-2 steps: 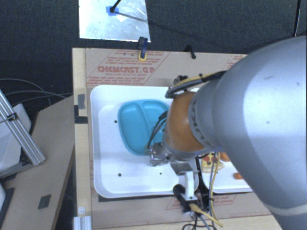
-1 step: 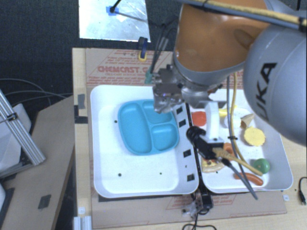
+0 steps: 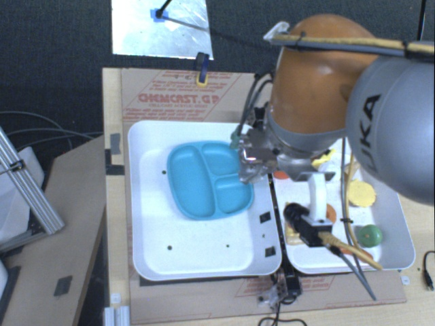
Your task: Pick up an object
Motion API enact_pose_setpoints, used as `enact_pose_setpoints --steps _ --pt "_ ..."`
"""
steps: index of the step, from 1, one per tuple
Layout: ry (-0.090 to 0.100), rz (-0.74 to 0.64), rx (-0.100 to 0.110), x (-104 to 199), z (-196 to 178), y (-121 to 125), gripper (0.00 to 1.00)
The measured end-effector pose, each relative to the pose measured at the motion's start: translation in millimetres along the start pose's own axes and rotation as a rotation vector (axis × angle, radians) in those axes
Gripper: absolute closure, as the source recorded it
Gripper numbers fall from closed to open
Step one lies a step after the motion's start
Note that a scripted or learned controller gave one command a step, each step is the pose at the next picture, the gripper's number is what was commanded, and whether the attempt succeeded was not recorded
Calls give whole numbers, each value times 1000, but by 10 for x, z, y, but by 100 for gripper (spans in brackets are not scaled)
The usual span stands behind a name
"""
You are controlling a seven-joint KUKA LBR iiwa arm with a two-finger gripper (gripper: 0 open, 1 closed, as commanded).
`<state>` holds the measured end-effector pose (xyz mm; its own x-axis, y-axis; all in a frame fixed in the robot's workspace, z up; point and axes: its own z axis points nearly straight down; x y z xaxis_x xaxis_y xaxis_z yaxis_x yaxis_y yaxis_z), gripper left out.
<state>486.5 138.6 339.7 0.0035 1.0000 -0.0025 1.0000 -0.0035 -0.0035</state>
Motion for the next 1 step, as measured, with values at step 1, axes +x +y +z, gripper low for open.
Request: enact_pose_setpoints --steps 1 --pt "8 -5 -24 -280 -1578 6 100"
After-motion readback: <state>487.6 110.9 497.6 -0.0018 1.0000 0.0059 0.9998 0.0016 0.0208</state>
